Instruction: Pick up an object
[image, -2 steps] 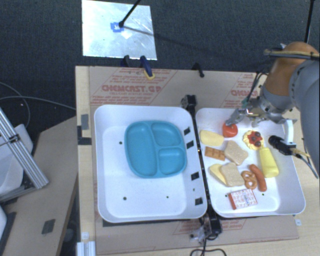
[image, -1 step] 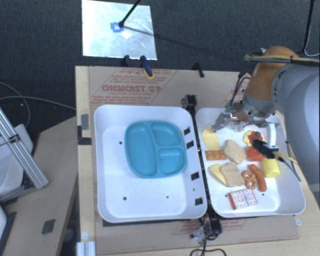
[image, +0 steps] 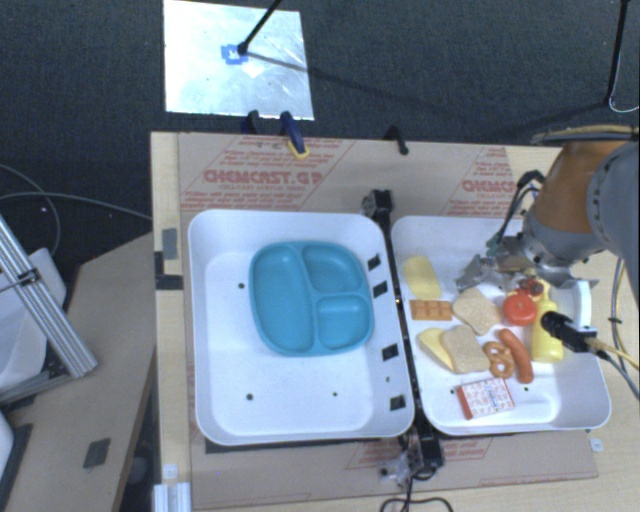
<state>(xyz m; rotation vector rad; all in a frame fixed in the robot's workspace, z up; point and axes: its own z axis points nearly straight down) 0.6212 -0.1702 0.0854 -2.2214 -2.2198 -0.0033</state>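
Hovering over the toy food in the right bin (image: 590, 405), the tool (image: 487, 268) has an unreadable grip state.
Nearby bread slice (image: 477, 310) looks light, stiff; best pinched across its edges.

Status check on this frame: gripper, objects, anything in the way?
Gripper low over the right bin, upper part; fingers unclear. Toy food pile untouched: tomato, bread slice, waffle. Blue divided plate alone in left bin. Items crowded together.
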